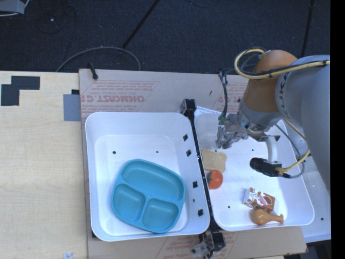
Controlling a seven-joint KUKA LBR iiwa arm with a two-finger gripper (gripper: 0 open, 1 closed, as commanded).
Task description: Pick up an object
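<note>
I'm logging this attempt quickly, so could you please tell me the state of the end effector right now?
End effector: cannot be told whether open or closed; it hangs over the right bin, just above the beige slice, with nothing visibly held.

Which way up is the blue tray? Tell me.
Right way up: the blue tray lies flat in the left bin, its three compartments facing up.

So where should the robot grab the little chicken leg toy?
Probably the thin bone end of the chicken leg, from straight above. It lies flat in the right bin, fat end left, thin end pointing right. The packet sits close above it, so closing across the thin end keeps clear.
</note>
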